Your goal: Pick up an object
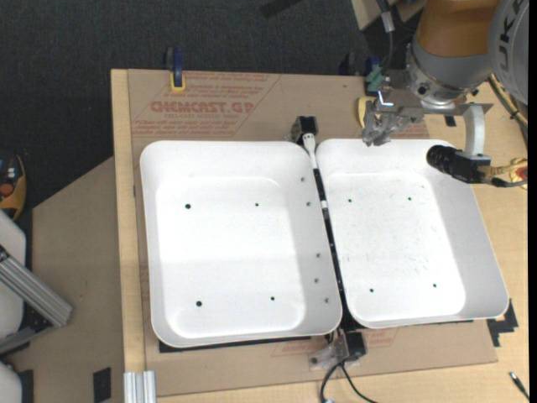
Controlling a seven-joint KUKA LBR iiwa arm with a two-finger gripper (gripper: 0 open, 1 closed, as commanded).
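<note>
1. Gripper (379, 134): poised at the far rim of the right bin (491, 267), close to that bin's far-left corner, pointing down; hung from the grey arm with its orange band (453, 23), reaching in from the right.
2. Finger state: not to be told from this view, the tips small and blurred against the bench.
3. Object: place relative to the fingers not to be told here.
4. Left bin (148, 191): set side by side with the right bin, rims meeting along a black strip (324, 217); a black clip at the strip's far end (304, 128) and at its near end (348, 344).
5. Cardboard sheet (205, 103): spread under both bins, printed in red; a blue-and-yellow clamp (176, 70) on its far edge.
</note>
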